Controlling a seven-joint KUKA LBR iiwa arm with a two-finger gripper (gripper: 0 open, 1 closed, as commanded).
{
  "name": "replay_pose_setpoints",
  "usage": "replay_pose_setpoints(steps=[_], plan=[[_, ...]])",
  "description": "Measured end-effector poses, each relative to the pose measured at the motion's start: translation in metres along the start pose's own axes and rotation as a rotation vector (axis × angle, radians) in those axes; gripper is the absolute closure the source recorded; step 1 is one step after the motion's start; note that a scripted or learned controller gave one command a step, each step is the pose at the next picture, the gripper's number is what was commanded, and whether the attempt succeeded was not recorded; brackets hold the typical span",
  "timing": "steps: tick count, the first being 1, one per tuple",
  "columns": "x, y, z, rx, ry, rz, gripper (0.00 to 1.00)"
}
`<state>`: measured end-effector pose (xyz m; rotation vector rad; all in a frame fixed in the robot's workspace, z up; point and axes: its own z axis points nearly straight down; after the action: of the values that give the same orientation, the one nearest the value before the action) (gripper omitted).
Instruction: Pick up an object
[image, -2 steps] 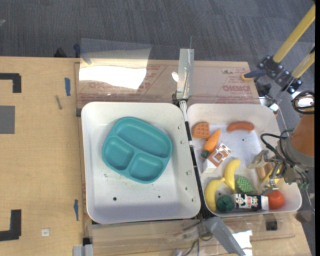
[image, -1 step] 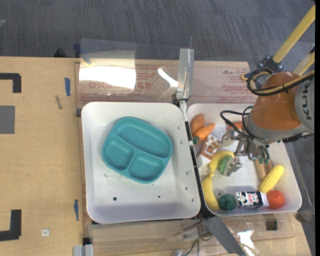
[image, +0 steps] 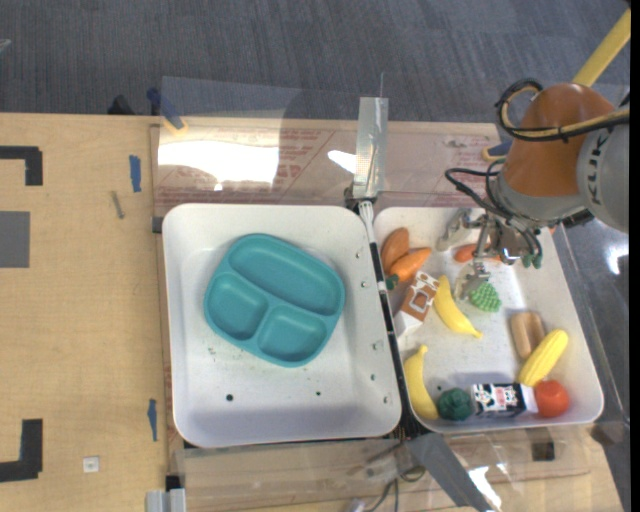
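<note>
**Claw over the right bin's toy food**

Hanging above the far part of the right shallow white bin, the grey metal gripper points down among a scatter of toy food. Whether it is apart, together or clamped on anything I cannot tell, since its tip is blurred against the clutter. Just below the tip lies a small green knobbly toy, and a small red-orange piece sits just beside the tip on its left.

Left of the gripper, two orange carrot-shaped toys lie against the wall between the bins. A small brown-and-white carton lies below them, touching a yellow plastic banana that slants toward the green toy. Nearer the camera on the right lie a tan bread-roll shape and a yellow corn-like piece, side by side. Along the near wall sit a second yellow banana, a dark green round toy, a black-and-white milk-style carton lying flat, and a red tomato-like ball.

The left shallow white bin holds a teal plastic divided plate with three compartments, well apart from the gripper.

The arm enters from the right, its orange band above the wrist, with black cables looped around it.
</note>
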<state>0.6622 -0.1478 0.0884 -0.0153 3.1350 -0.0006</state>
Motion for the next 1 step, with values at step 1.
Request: replay_pose_setpoints(steps=[1], plan=[[0.0378,0.0124,-0.0009,0.000,-0.003,-0.017,0.00]])
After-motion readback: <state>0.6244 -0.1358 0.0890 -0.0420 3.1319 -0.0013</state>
